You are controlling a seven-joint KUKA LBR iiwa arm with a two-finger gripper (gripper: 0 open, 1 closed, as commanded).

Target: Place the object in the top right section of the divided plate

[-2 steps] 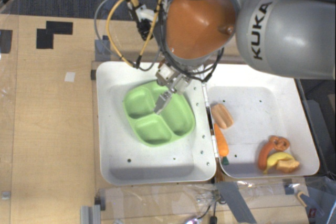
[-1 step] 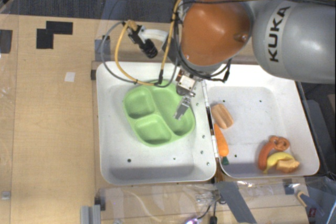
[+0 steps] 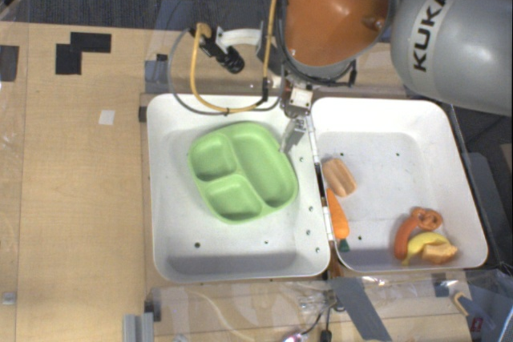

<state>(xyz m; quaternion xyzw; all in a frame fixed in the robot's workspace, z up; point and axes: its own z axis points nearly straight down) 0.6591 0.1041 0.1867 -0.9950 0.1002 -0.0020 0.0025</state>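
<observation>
Bench (image 3: 72, 172) wooden | end effector (image 3: 292, 136) over divided plate (image 3: 240, 171) rim; grip state unclear

Tool (image 3: 292, 134) low, beneath the bent wrist

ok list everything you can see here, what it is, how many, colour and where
bins: 2, white, side by side on the bench
divided plate: 1, light green, three sections, in the left bin
bread roll: 1, tan, left side of the right bin
carrot: 1, orange, below the bread roll by the right bin's left wall
toy food pile: 1 cluster, orange, yellow and brown, lower right corner of the right bin; single pieces hard to tell apart
bench: 1, light wood with black marks at upper left
cables: yellow and white, above the left bin
arm: 1, grey with orange band, from the right
gripper: 1, grey, over the plate's upper right rim
</observation>
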